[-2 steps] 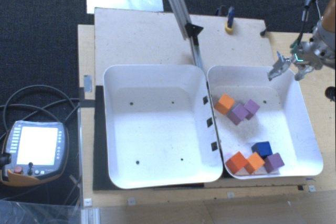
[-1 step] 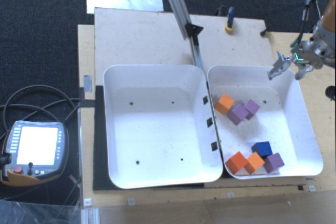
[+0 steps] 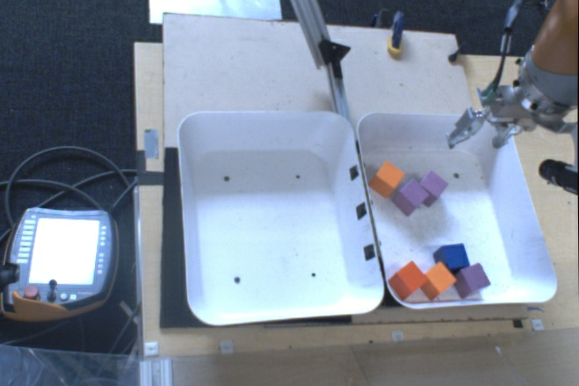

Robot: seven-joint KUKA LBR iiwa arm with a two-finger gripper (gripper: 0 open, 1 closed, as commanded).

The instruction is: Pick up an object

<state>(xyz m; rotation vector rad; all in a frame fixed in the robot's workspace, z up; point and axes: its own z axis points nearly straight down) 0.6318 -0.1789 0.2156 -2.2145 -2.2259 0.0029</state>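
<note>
**Approach phase: pincer high over the right bin, nothing gripped**

I have the pincer (image 3: pixel 480 129) hovering above the back edge of the right bin (image 3: pixel 534 240), with its two fingers apart and nothing between them. From here I judge that I am at the approach step; no grasp has been made.

The candidates all sit in that right bin. One cluster lies near the bin's left wall: an orange cube (image 3: pixel 388 179) touching a purple cube (image 3: pixel 412 195), with a second purple cube (image 3: pixel 433 186) just beside it. A second cluster sits at the front: a blue cube (image 3: pixel 451 257) behind two orange cubes (image 3: pixel 421 279) and a purple one (image 3: pixel 471 279), all packed together. The left bin (image 3: pixel 208 285) on the worktop (image 3: pixel 271 59) holds no blocks.

Next I need to pick one target, move forward and left over it, line the fingers across two free faces, then descend. The blocks crowd each other, so finger clearance is the likely difficulty.
</note>
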